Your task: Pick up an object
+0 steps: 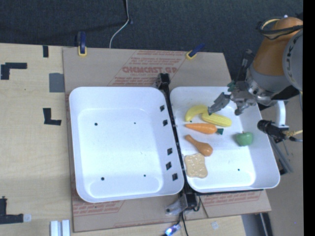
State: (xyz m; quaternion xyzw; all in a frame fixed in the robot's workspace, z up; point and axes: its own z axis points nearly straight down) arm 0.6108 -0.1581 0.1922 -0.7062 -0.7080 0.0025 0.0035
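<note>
The grey two-finger gripper (228, 103) hangs over the far part of the right-hand shallow white plastic bin (256, 181), its fingers splayed wide apart and nothing between them. One finger reaches down toward the ridged yellow toy corn cob (216, 119), which looks like the likeliest target; the other points off toward the bin's right wall.

The main risk is crowding. The corn cob lies touching the curved yellow toy banana (195, 112) and just beside the orange toy carrot (202, 128), so a descending finger could land on a neighbour, shove the cluster aside, or close on two pieces at once. The toys look smooth and rounded, so a pinch off centre could squirt the cob out. The gripper also seems offset toward the cob's far end, which may give a shallow hold.

The cob rests flat, running roughly left to right, with a green tip at its right end. Nearer the camera lie a brown toy drumstick (199, 145), a tan toy slice of bread (196, 165) and a small green rounded toy (243, 138), well apart from the cluster.
</note>
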